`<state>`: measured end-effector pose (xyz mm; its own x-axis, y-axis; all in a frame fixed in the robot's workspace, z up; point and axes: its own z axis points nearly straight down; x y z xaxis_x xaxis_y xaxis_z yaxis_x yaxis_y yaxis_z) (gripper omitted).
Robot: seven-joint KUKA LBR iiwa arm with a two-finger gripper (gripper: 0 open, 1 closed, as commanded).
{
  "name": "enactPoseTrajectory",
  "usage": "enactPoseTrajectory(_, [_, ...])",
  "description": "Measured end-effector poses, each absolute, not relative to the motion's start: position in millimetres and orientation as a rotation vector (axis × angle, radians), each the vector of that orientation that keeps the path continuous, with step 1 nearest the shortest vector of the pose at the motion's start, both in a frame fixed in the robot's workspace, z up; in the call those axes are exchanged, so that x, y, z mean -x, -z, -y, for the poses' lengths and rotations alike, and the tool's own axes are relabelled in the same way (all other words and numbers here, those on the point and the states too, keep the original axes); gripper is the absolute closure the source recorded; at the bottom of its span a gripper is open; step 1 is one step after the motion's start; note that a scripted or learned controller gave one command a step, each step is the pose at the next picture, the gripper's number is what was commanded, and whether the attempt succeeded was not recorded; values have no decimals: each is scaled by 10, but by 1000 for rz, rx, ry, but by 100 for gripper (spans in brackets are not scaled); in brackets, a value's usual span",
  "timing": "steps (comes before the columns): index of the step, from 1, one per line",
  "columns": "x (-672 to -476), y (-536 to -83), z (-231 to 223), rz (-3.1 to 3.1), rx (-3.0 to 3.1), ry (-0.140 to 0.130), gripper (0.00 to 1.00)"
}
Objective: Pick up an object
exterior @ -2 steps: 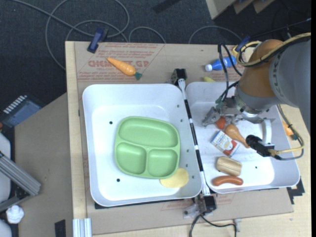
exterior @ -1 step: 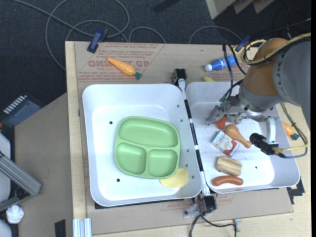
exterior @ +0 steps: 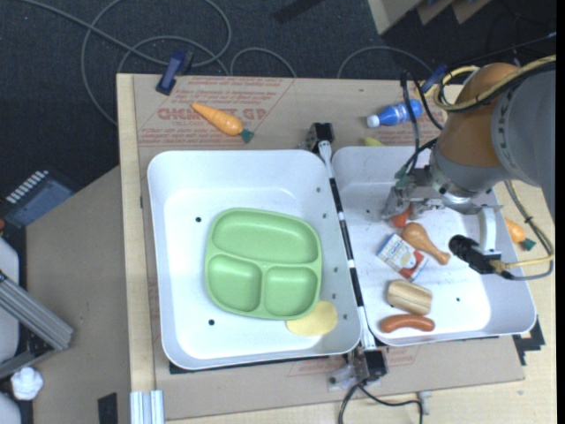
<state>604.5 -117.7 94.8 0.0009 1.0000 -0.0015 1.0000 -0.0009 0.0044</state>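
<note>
The arm comes in from the right and reaches down into the right bin (exterior: 503, 312), with the gripper (exterior: 408, 203) low near that bin's upper left part. Whether it is open or closed, or has hold of anything, cannot be told from here. Just below it lie a toy drumstick (exterior: 425, 240) and a small packet (exterior: 397, 253); nearer the front sit a bread roll (exterior: 409, 297) and a sausage (exterior: 407, 324). The left bin (exterior: 172, 237) holds a green 3-part plate (exterior: 262, 262) with a yellow piece (exterior: 312, 320) at its corner. A toy carrot (exterior: 221, 119) and a bottle (exterior: 394, 114) lie on the counter (exterior: 132, 148) behind the bins.
</note>
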Motion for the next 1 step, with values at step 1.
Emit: enactPoseTrajectory(1, [-6158, -1862, 618, -2222, -2217, -5, 100])
